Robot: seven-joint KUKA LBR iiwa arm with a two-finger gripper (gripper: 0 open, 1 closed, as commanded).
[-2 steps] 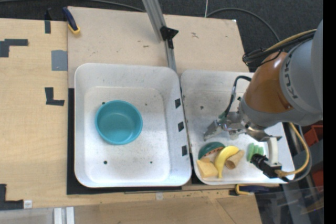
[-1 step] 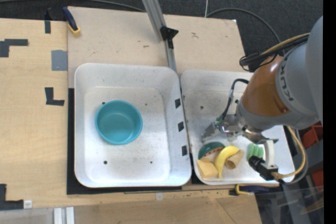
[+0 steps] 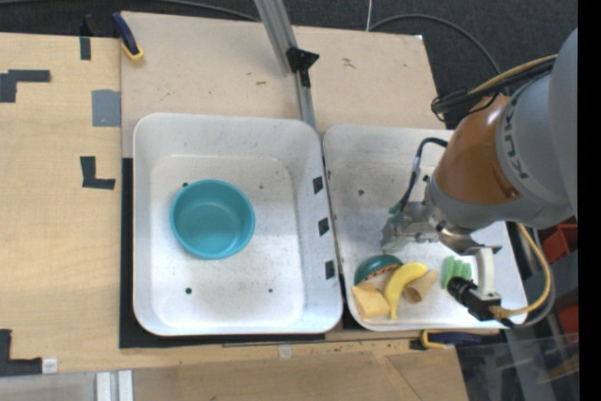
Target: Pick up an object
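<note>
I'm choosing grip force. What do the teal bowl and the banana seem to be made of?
Bowl: probably hard plastic; even teal colour, smooth thin rim, dull sheen. Banana: probably a plastic or foam toy; flat uniform yellow with no spots, though the view is too coarse to rule out real fruit. Both look rigid enough for a moderate grip, but that is a guess.

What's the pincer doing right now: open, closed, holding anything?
Pincer: cannot be told; it sits low in the right bin, above the banana, with nothing visibly between its tips.
</note>
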